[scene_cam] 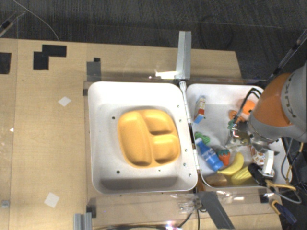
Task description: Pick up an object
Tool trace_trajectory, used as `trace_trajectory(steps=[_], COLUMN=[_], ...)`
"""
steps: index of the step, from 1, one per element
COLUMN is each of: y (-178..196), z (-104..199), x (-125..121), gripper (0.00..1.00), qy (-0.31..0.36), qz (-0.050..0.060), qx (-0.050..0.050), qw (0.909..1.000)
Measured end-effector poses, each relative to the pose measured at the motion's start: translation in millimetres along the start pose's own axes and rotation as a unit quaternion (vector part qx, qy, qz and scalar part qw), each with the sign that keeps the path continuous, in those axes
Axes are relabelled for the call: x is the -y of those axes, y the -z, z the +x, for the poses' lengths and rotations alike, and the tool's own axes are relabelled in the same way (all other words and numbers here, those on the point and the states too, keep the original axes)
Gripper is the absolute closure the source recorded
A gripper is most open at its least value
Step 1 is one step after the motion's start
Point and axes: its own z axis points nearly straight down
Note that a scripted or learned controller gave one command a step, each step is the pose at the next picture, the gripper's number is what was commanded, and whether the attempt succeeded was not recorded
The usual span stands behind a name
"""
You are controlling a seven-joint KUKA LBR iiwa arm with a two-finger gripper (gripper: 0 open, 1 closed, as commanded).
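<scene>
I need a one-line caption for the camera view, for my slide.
KUKA arm's end effector lowered into the right bin among small objects; yellow divided tray lies in the left bin.

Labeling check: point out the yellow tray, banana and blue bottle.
yellow tray (148, 137): camera view, centre divider.
banana (234, 165): camera view, middle of the curve.
blue bottle (210, 155): camera view, mid-body.

the grey arm with its orange band (271, 104) reaches in from the right edge of the camera view, its bulky rounded body tilted down and leftward. below the orange band a grey wrist section (266, 128) narrows toward the small metal two-finger tool (235, 132), which points left and slightly downward, held low. black and orange cables (249, 99) loop along the wrist's upper side. the tool's tips are too small and cluttered to read.
</scene>
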Motion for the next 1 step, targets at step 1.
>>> trace_trajectory(steps=[1], y=[60.3], z=[10.0], x=[3.0], gripper=[1.00], qy=[-0.042], qz=[0.002], qx=[0.000], qw=[0.9991])
